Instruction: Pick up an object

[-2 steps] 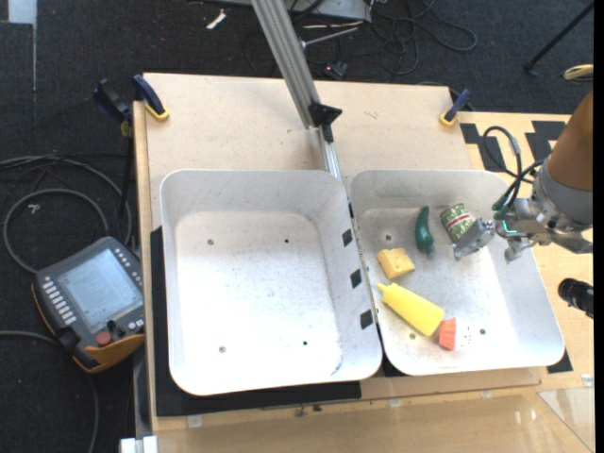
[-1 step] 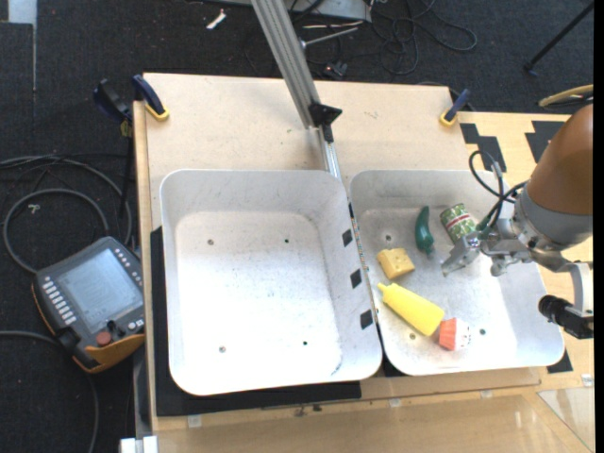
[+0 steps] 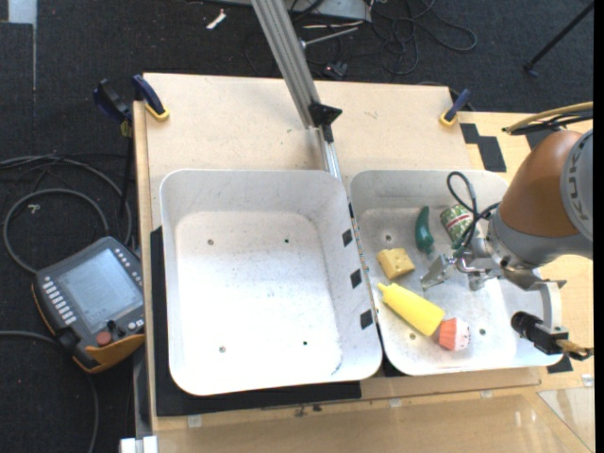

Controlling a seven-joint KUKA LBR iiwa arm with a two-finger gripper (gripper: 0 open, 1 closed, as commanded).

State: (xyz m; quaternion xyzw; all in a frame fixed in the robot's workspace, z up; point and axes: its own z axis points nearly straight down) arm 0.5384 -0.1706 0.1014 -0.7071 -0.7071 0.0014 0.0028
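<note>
Camera view from above the tabletop (image 3: 245,125) is showing two shallow white bins sitting side by side, the left bin (image 3: 189,253) lying bare-floored and the right bin (image 3: 396,192) holding a small scatter of things. Reaching in from the right, the grey arm (image 3: 547,196) with its orange band is hanging over the right bin, and its jaws (image 3: 444,270) are pointing toward the bin's middle, low over the white floor. How far the jaws are standing apart cannot be told from this height, as the metal parts are blurring together, and nothing is showing between them. Just to their left, a pale yellow block (image 3: 396,262) is lying near the wall that divides the bins. Below it, a yellow bottle (image 3: 412,308) is lying on its side at a slant, and a small pink and white toy (image 3: 454,334) is resting right at its lower end. Above the jaws, a dark green piece (image 3: 425,230) is lying beside a green and white can (image 3: 457,222), which is sitting close against the arm's wrist and a loop of black cable. A silver rail (image 3: 288,50) is running down from the top to the gap between the bins, and a grey control pad (image 3: 90,295) with an orange edge is lying on the dark floor at the left.
</note>
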